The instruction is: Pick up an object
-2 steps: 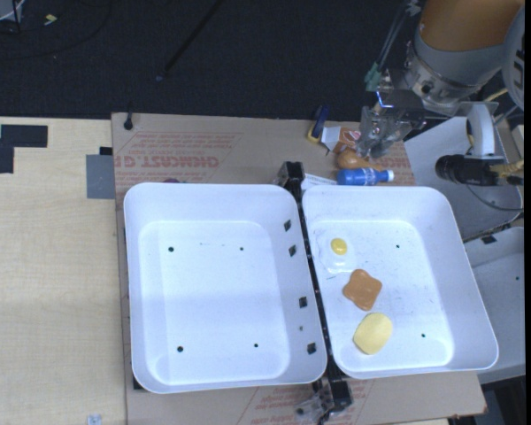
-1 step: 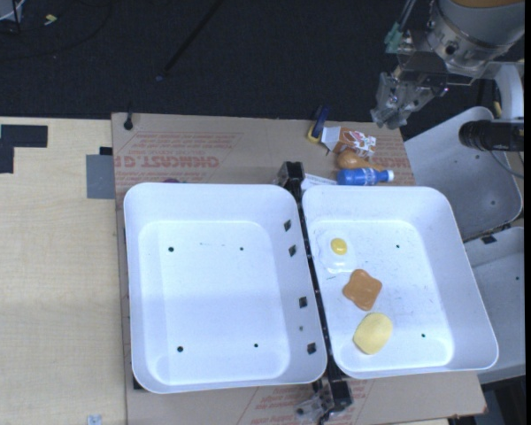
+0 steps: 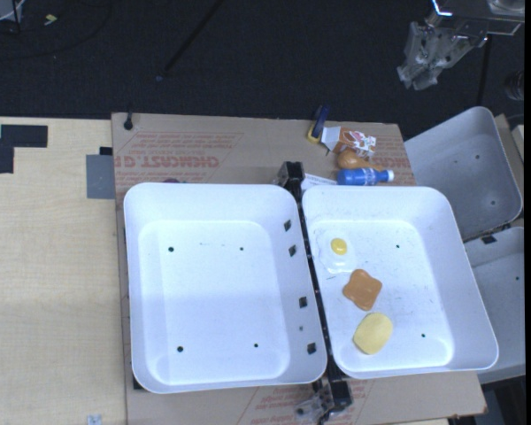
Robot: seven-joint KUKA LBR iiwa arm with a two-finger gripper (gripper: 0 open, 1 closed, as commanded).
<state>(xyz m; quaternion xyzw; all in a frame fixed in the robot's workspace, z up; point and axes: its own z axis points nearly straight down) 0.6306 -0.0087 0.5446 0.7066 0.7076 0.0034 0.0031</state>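
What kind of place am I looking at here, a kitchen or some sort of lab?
Most likely a robotics lab bench, not a kitchen. Two shallow white bins sit side by side on cardboard, the food in the right one looks like toys, such as a fried egg, and a robot claw hangs above.

A pale wood-grain bench (image 3: 44, 264) carries a flat brown cardboard sheet (image 3: 203, 153) printed with reversed red lettering. Two shallow white plastic bins sit side by side on the sheet: the left bin (image 3: 142, 282) and the right bin (image 3: 442, 237), their inner rims touching. Behind the right bin, a blue plastic bottle (image 3: 365, 177) lies on the cardboard beside a small brown toy item (image 3: 351, 158).
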